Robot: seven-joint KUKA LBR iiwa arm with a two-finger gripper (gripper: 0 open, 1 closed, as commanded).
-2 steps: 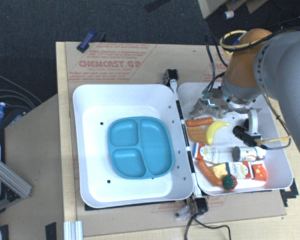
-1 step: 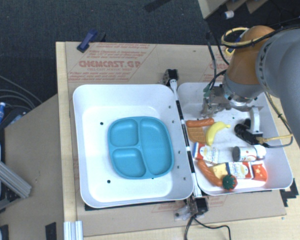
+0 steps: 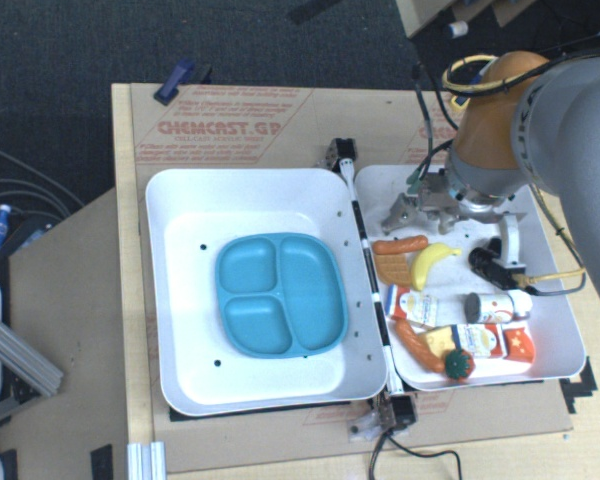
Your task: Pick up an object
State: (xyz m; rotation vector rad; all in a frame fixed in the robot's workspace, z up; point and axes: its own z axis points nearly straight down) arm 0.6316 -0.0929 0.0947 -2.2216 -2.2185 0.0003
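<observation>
My gripper (image 3: 421, 211) hangs low over the far part of the right bin (image 3: 565, 353), just beyond a brown sausage (image 3: 400, 246) and a yellow banana (image 3: 433, 260). I see nothing held in it. Toward the front of this bin lie a white bottle with a red label (image 3: 500, 309), a small white packet (image 3: 417, 306), an orange carrot (image 3: 411, 339), a yellow cheese wedge (image 3: 438, 341), a red and white carton (image 3: 492, 342) and a small green piece (image 3: 460, 365).
The left bin (image 3: 180, 218) holds a blue divided plate (image 3: 280, 295). A black clip (image 3: 342, 154) sits where the two bins meet at the back. The arm's grey body (image 3: 570, 118) covers the right bin's far right corner.
</observation>
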